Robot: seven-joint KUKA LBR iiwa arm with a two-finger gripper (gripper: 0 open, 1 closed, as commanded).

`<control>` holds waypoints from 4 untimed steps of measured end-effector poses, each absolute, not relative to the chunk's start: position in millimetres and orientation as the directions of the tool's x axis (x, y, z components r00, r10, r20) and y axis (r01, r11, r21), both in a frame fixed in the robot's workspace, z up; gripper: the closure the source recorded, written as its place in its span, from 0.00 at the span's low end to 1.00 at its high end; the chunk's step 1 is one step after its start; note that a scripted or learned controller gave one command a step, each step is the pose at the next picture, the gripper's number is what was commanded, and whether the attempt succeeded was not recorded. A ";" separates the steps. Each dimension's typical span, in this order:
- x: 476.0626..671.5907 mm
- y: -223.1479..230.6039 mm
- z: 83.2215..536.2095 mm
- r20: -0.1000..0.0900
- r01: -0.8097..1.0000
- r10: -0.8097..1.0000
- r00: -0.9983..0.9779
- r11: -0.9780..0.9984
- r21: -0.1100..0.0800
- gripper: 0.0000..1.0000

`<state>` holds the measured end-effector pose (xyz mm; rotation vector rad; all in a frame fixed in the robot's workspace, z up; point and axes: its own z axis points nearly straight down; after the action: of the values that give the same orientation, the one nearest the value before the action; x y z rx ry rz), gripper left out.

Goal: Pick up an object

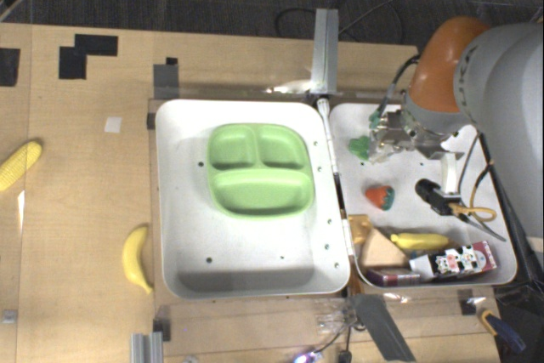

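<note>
- At the near end of the right bin (347,125), a yellow banana-shaped toy (421,241), a tan block (380,251) and a patterned box (459,259) lie crowded together.
- Mid-bin, a red strawberry toy (380,196) lies alone, nearer the camera than the gripper (387,140).
- Farther back, the gripper sits low in the bin. A small green thing (359,147) lies just beside it, on the side toward the other bin, and is probably the easiest pick.
- I cannot tell whether the gripper is spread or pressed together, since the wrist hides it. The green thing's long axis is too small to make out.

Small green lump (359,147), irregular in shape; lies on white floor of right bin (399,221), far-left area, just beside gripper (387,138).
</note>
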<state>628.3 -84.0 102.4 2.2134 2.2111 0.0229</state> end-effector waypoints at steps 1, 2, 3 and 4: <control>628.2 -83.8 102.3 0.001 1.000 1.000 0.001 -0.001 0.019 0.00; 568.1 -109.8 90.5 -0.002 0.996 0.997 -0.083 0.083 0.014 0.00; 571.0 -107.1 102.9 0.001 0.996 0.996 -0.086 0.085 0.020 1.00; 524.9 -156.9 145.6 -0.003 0.951 0.951 -0.309 0.309 0.006 1.00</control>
<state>524.9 -156.9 145.6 1.8438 2.5369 0.0047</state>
